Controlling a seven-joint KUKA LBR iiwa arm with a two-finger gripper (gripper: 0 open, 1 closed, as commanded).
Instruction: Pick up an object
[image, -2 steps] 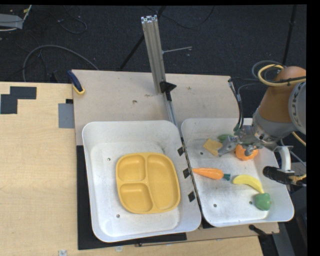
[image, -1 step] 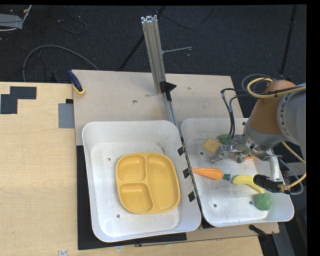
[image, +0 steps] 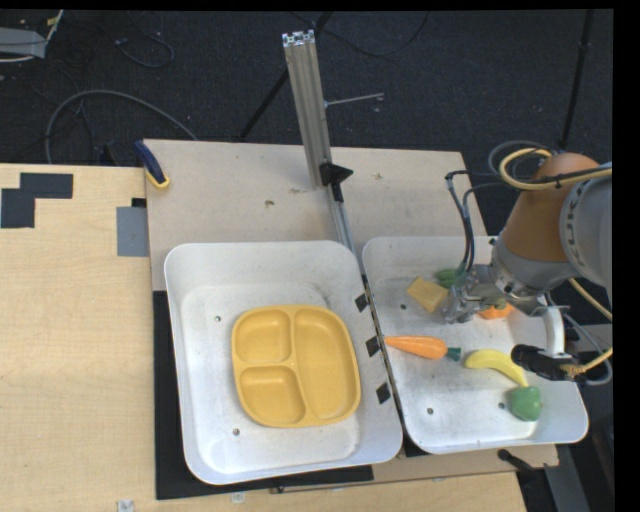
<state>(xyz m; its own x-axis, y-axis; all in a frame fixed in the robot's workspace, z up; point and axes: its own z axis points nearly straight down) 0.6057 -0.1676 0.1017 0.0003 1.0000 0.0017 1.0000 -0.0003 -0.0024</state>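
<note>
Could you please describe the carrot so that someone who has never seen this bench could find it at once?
Look at the right-hand white bin, the one without the yellow divided plate. The carrot lies flat near that bin's left wall, pointing left. It is the long orange piece with a green stub, left of the yellow banana and below the pale yellow block.

Table (image: 250, 190) top is bare beige board, light wood-grain panel (image: 70, 330) to its left with grey squares. Dark carpet floor (image: 180, 60) behind, black cables (image: 90, 110) looped across it. Aluminium extrusion post (image: 310, 110) rises from table's rear edge.
</note>
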